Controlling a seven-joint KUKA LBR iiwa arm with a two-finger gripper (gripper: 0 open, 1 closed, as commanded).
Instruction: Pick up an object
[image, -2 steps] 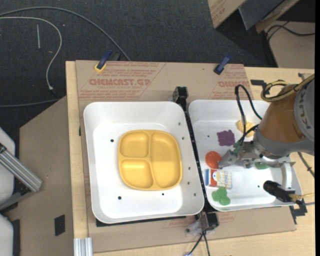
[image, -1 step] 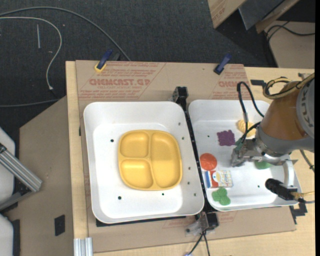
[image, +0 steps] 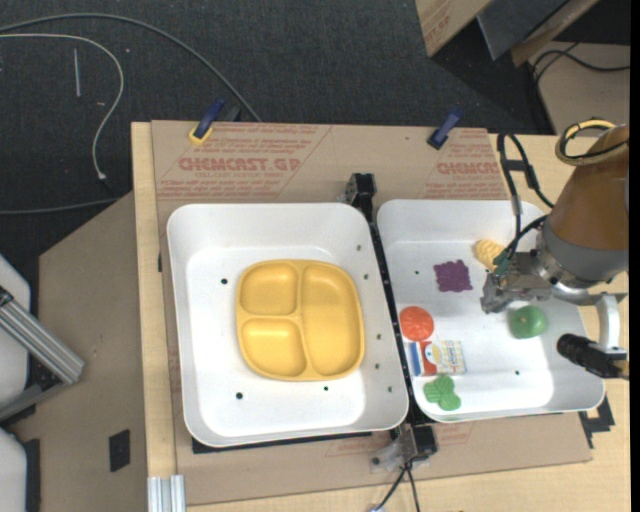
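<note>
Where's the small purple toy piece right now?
The small purple toy piece lies in the right white bin, left of the gripper and above the orange-red round toy.

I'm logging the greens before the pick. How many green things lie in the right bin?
2. A round green item lies near the bin's right side, just below the gripper. A flatter green piece lies at the front edge. The arm may hide others.

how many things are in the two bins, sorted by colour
yellow: 2, the divided plate and a small piece
green: 2, one by the gripper, one at the front
purple: 1
orange-red: 1
white carton: 1
total: 7
</note>
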